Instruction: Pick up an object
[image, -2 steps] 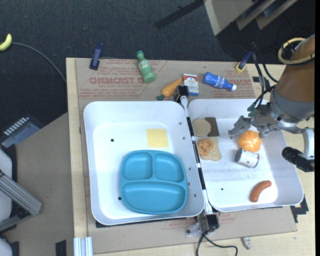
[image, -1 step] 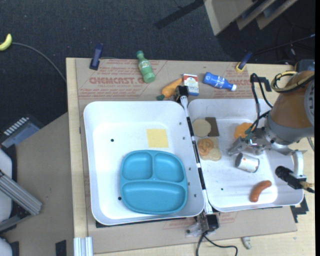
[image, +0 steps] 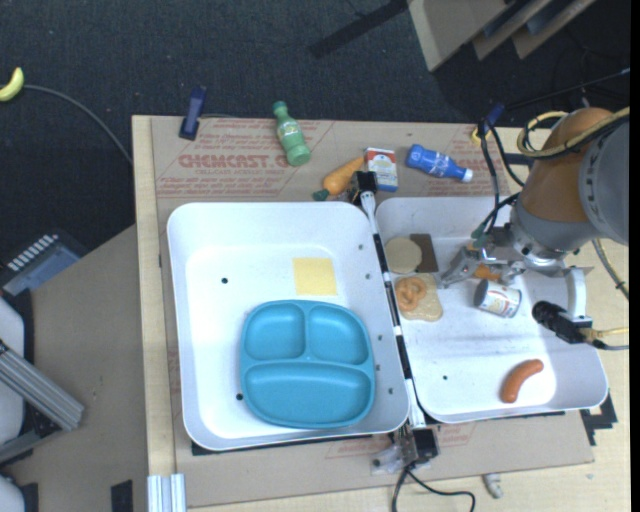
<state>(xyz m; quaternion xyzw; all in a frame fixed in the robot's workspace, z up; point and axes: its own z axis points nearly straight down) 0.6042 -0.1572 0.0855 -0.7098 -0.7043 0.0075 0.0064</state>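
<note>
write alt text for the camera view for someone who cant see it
The arm's gripper hangs low over the right bin, beside a small can, with a pretzel and a sausage in the same bin. The left bin holds a blue divided plate and a yellow square.

Arm (image: 600, 190): grey casing, orange band at upper right of the frame
Cables: black, looped
Wrist: metallic, possibly silver

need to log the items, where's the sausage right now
In the camera view the sausage lies in the right bin, near its front right corner, apart from the small can farther back.
</note>
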